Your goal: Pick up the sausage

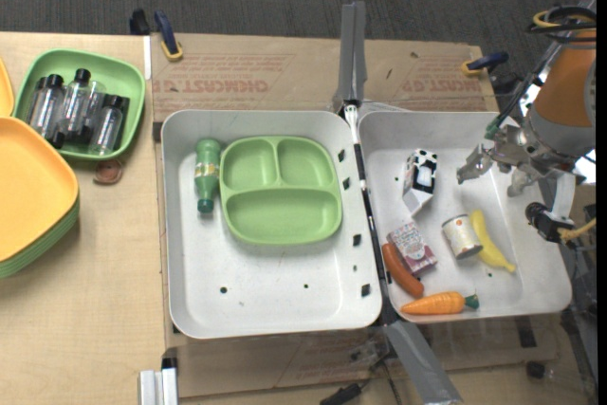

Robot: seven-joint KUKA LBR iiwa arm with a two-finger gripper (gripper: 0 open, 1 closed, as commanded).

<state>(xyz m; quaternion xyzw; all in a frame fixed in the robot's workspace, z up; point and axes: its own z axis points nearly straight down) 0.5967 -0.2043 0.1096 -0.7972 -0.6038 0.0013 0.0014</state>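
Reddish-brown sausage (pixel 401 270) lies at the right white bin's (pixel 379 156) left wall, beside a pink packet (pixel 413 248); metal pincer (pixel 501 168) hovers wide, holding nothing, near the bin's right edge; cardboard reads mirrored "CHEMCAST".

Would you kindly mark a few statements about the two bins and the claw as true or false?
1. The sausage lies in the right bin. True.
2. The claw holds the sausage. False: it hangs apart from it, near the bin's far right side.
3. The green divided plate sits in the left bin. True.
4. The carrot lies on the plate. False: it lies in the right bin, beside the sausage.
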